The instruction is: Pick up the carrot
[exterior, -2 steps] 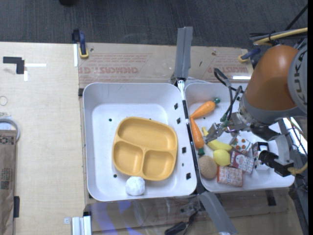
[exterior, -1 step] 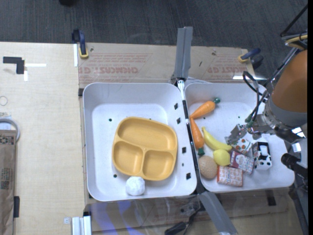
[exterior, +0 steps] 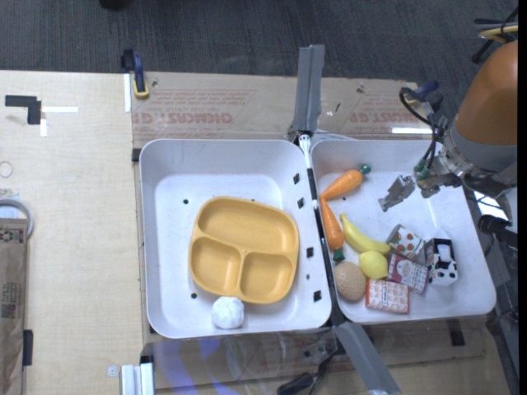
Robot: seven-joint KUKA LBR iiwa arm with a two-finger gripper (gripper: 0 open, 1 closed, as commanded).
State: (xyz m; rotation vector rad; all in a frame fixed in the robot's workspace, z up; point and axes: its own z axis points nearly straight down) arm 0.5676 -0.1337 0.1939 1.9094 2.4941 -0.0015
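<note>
The main trouble I see is that there are two carrots in the right bin (exterior: 482, 299), so a program aiming at "the carrot" could drop between them or take the wrong one. One carrot (exterior: 342, 183) lies slanted near the upper left of that bin, its green top pointing up and right; the other carrot (exterior: 331, 224) runs down along the left wall just below it, their ends close together. The lower one looks awkward: it sits hard by the wall and a banana (exterior: 362, 237) lies just beside its right flank, so fingers coming down there could strike the rim or nudge the banana. The upper carrot has bare white floor above and to its right, which seems the better approach. The gripper (exterior: 397, 192) hangs right of centre in the frame, over open floor in the right bin, near the upper carrot but apart from it; I cannot tell whether the fingers are spread or closed, and nothing is visibly caught in them. Below it the bin is crowded: a lemon (exterior: 373, 264), a brown round fruit (exterior: 349, 281) and small cartons (exterior: 409, 271) pack the lower part. The left bin (exterior: 165, 171) holds a yellow divided tray (exterior: 244, 248) and a white ball (exterior: 228, 312).
</note>
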